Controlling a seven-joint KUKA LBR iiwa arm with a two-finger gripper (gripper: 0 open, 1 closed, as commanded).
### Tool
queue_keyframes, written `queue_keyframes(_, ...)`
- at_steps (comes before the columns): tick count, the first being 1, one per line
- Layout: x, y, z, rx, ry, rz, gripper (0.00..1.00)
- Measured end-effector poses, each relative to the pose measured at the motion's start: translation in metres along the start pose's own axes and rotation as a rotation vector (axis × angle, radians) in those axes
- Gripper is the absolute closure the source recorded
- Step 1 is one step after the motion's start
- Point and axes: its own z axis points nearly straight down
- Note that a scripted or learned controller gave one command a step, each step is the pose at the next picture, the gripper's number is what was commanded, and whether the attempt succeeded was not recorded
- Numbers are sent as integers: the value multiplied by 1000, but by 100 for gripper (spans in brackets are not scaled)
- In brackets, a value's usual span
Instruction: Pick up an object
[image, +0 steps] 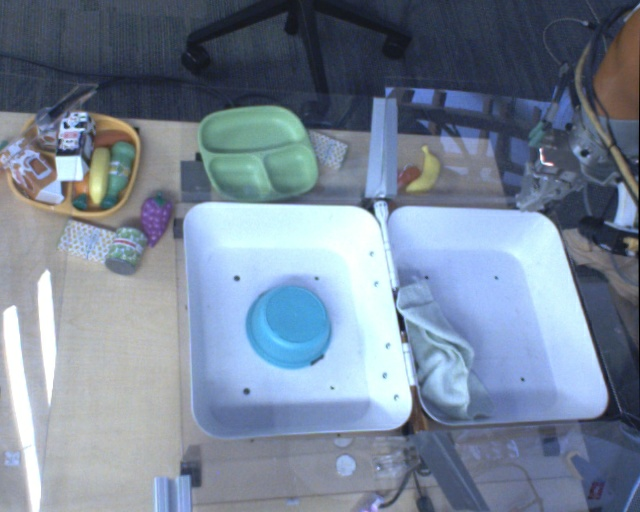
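Blue bowl (290, 326) at centre of left bin (210, 400), grey cloth (440, 355) along left wall of right bin (560, 300), gripper (548, 170) above right bin's far right corner, grasp state indiscernible.

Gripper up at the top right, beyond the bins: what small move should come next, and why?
Probably swing the gripper left and toward the right bin, stopping above the pale cloth. The gripper sits beyond that bin's far right corner, and the cloth, crumpled along the bin's left wall, is the nearest object. The blue bowl lies farther off in the left bin.
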Motion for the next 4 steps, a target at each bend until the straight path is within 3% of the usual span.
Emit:
queue_keyframes(1, 6, -1, -77, 0, 0, -145, 100)
queue_keyframes(2, 12, -2, -66, 1, 0, -318, 100)
queue_keyframes(3, 28, -4, -98, 0, 1, -422, 100)
queue_keyframes(4, 16, -11, 145, -4, 0, -629, 100)
